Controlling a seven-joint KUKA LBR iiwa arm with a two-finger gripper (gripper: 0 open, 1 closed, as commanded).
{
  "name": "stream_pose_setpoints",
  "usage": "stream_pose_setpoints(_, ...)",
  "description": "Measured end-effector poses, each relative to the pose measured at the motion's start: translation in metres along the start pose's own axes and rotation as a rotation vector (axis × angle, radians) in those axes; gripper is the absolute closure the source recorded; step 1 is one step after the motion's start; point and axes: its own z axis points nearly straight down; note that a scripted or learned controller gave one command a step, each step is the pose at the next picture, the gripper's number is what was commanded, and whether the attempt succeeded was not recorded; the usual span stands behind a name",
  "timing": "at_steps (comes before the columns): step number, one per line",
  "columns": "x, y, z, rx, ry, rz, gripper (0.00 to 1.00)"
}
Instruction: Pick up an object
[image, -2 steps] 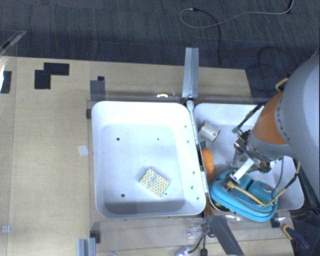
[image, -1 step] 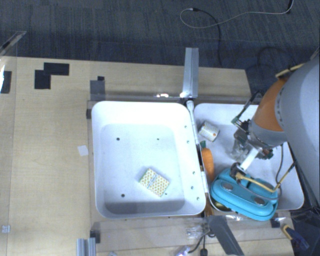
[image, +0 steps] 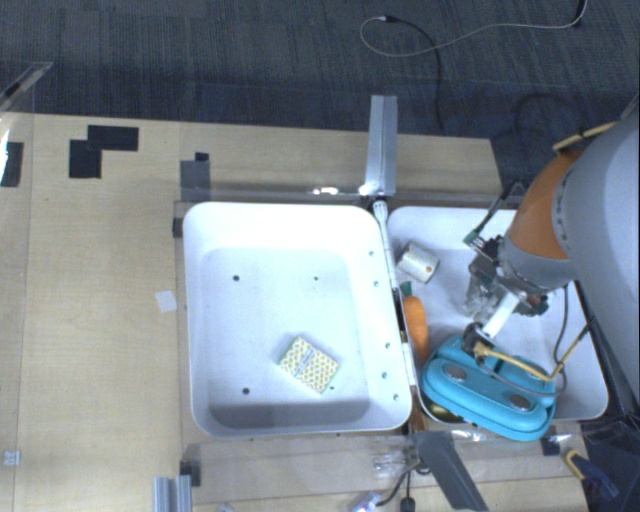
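Wooden surface (image: 90, 330) carries two white bins side by side. Toward 9 o'clock, the left bin (image: 215, 235) holds a small yellow patterned packet (image: 308, 364), lying flat near its 6 o'clock wall. Toward 3 o'clock, the right bin (image: 440, 225) holds a small white cylinder (image: 417, 264) at its 11 o'clock corner, an orange object (image: 416, 328) against the dividing wall, and a blue oblong object (image: 487, 391) at 6 o'clock. The tool (image: 487, 305) hangs just above the blue object's 12 o'clock edge; whether it is spread or pressed together cannot be told
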Motion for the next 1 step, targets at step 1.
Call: stream_pose_setpoints(1, -0.0079, 0.0013, -0.0814, 0.006, -0.005, -0.151, 1.00)
